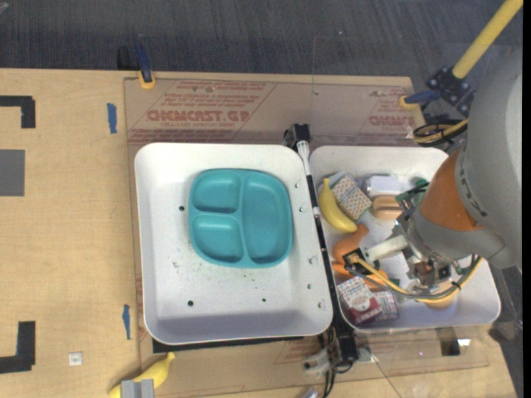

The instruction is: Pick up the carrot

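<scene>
End effector (427,276) is hanging low over the right bin (485,301), finger state unclear, cannot tell. Carrot (348,247) is lying beside the banana (334,208), probably the target.

A robotics lab bench here: plywood board (249,110) clamped down with blue clips (146,66), two white bins (158,222) side by side. Tape marks on the surface, grey carpet (249,15) beyond.
</scene>
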Controlling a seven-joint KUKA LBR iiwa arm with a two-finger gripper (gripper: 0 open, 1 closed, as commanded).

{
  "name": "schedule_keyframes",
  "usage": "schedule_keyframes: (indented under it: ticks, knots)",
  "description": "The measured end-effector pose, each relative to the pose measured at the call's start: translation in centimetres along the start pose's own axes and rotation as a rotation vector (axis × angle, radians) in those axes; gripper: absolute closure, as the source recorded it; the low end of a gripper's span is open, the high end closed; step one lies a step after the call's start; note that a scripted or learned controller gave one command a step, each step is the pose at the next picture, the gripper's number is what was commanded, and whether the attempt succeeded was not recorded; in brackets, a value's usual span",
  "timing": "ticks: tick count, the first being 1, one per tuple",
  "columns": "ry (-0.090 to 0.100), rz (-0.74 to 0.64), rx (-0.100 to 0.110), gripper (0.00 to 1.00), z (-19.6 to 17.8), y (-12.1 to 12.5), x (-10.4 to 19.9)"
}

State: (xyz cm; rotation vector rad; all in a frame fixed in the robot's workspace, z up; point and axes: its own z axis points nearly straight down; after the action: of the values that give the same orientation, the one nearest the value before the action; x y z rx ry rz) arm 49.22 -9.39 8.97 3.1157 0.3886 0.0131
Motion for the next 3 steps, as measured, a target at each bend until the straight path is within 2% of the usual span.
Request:
schedule_keyframes:
  ticks: [3]
  knots:
    - [0.000,-0.001,0.000,0.00,0.00,0.00,0.01]
